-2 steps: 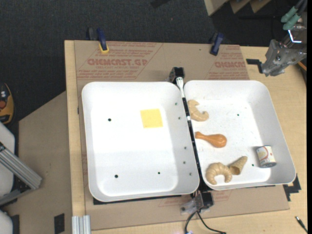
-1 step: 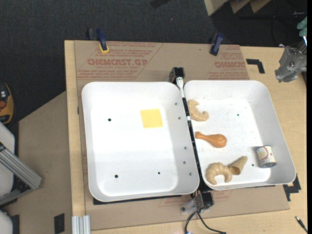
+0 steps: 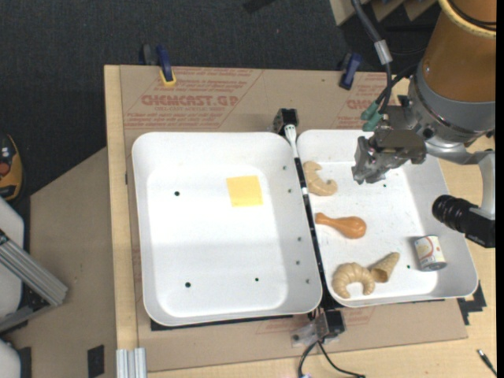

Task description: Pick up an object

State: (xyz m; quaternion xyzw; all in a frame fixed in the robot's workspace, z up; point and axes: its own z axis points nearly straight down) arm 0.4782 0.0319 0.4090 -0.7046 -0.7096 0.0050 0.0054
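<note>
While hovering over the right bin (image 3: 453,235), gripper (image 3: 368,173) apparently empty, finger spread impossible to tell. Nearest object, pale pastry (image 3: 320,179), lying just left on the floor. Pick not yet made.

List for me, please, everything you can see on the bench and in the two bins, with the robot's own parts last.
left bin: one, white, left half of the bench
right bin: one, white, beside it on the right
yellow square: one, flat, upper middle of the left bin
croissant-like piece: one, tan, upper left of the right bin
drumstick-like piece: one, orange-brown, middle left of the right bin
curled pastry piece: one, tan, near edge of the right bin
cone piece: one, tan, touching the curled piece
small can: one, white and red, right side of the right bin
clamps: two, blue, far board edge
gripper: one, dark grey, over the right bin's far part
</note>
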